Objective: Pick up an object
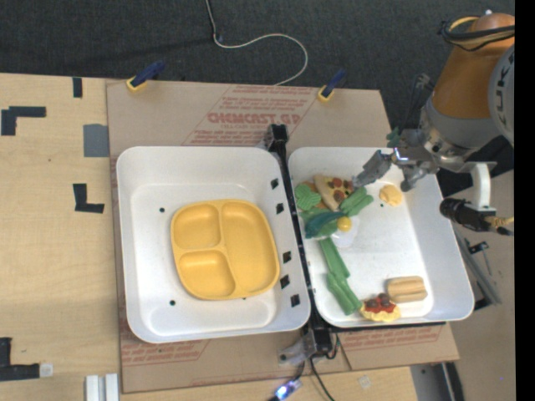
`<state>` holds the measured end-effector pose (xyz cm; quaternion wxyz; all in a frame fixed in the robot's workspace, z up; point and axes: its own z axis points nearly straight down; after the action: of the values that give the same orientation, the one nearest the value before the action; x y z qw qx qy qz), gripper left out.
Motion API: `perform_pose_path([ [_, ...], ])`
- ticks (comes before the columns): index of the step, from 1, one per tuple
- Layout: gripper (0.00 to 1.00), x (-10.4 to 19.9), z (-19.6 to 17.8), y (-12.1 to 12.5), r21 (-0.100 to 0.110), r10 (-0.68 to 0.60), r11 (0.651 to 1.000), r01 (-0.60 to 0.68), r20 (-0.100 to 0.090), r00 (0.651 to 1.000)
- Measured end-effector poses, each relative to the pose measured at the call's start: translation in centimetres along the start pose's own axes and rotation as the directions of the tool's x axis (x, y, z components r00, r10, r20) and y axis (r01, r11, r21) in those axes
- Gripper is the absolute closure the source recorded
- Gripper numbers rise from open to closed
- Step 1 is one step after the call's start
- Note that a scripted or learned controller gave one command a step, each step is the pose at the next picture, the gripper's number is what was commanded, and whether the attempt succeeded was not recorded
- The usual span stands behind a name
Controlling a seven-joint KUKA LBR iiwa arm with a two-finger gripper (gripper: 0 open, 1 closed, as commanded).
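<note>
My gripper (391, 172) hangs over the back of the right bin (435, 249), open, with nothing between its fingers. One dark finger (371, 170) slants toward the toy food pile. Just in front of the gripper lies a small yellow piece (389, 195). The pile at the bin's back left holds a pizza slice (333, 189), a green leafy piece (306, 197), a green pod (356, 204), a teal piece (321, 224) and a small yellow bit (343, 222). Two long green sticks (338, 274) lie down the left side. A tan bread roll (406, 288) and a red-and-yellow piece (380, 309) sit at the front.
The left bin (142, 224) holds a yellow divided plate (224, 249). A black clip (276, 136) joins the bins at the back. A white cable (259, 44) loops behind the cardboard. The grey-and-orange arm (472, 82) comes in at the right.
</note>
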<state>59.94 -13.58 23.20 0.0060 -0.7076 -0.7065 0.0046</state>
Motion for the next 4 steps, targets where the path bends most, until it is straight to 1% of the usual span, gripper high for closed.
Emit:
perform_pose_path([
  [1, 0.0, 0.0, -0.8, 0.2, -0.013, -0.003, 1.0, 0.003, 0.002, 1.0],
  [2, 0.0, 0.2, 4.7, -0.8, -0.008, -0.003, 1.0, 0.003, 0.002, 1.0],
  [3, 0.0, 0.5, 10.5, 0.1, -0.011, -0.004, 1.0, 0.004, 0.003, 1.0],
  [4, 0.0, 0.7, 14.0, 0.8, -0.032, -0.002, 0.999, 0.002, 0.0, 1.0],
])
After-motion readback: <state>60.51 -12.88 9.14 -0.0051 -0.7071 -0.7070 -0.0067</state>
